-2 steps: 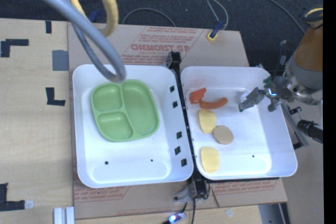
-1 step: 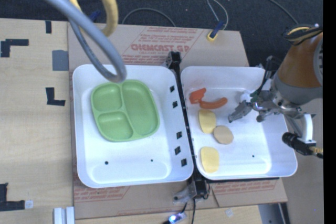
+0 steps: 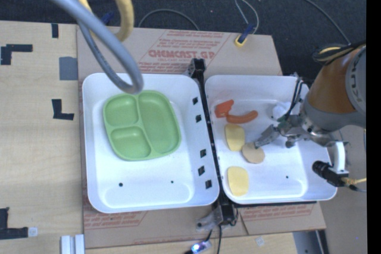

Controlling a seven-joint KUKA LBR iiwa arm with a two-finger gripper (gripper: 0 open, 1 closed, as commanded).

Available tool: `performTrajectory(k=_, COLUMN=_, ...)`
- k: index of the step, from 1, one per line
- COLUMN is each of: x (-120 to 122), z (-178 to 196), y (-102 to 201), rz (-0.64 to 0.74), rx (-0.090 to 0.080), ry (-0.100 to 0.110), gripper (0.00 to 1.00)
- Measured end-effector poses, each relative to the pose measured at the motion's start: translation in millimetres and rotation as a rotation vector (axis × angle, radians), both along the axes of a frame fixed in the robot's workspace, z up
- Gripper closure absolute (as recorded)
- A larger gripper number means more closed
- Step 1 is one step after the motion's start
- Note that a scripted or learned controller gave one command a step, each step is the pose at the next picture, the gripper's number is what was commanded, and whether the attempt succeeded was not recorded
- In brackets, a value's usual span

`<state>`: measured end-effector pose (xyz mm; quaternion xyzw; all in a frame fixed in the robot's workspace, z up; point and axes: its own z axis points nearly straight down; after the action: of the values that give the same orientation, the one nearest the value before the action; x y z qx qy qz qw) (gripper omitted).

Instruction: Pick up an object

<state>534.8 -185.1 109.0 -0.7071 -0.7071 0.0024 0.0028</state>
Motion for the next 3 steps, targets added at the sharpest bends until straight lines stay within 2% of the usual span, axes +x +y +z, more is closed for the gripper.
performTrajectory(k=1, x=1, z=13, y=1, rz=0.002, rx=-0.001, ry=-0.004, gripper=1.0)
performTrajectory(k=3, x=-14, z=115, y=4, rz=0.001, rx=-0.001, ry=-0.009, gripper=1.0)
